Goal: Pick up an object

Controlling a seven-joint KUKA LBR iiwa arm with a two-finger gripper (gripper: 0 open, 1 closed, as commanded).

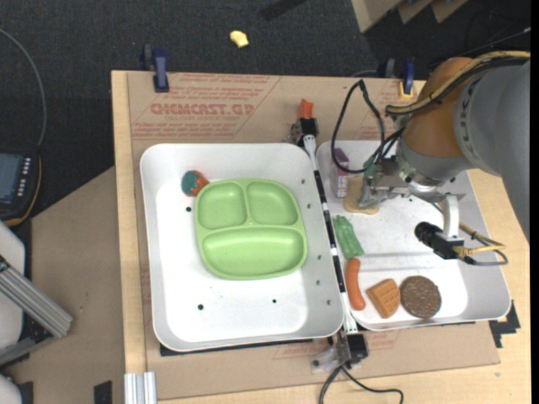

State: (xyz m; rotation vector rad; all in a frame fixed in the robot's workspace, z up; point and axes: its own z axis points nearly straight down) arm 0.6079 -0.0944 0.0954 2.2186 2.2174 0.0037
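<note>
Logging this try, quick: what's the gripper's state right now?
Gripper: down in the right bin over a tan object; open or closed cannot be told.

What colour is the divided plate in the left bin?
Light green plate, seen in the camera view.

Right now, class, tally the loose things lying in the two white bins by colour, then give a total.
Green: 2, the divided plate and the flat packet
Orange: 2, the sausage and the cracker
Brown: 1, the round cookie
Red and teal: 1, the small ball
Total: 6
</note>
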